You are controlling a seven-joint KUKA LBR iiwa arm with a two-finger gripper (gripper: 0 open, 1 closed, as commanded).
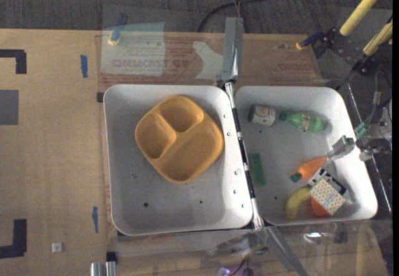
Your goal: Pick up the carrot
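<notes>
Looking into the right bin, you find the carrot lying near its right side, orange with a green end pointing left. The gripper sits just beside the carrot's upper right tip (whether its fingers are parted or closed you cannot tell). Below lie a banana and a patterned box; the left bin bears a yellow divided plate

Gripper reaching in over the right bin from its right rim, low near the bin floor, fingertips angled leftward.
</notes>
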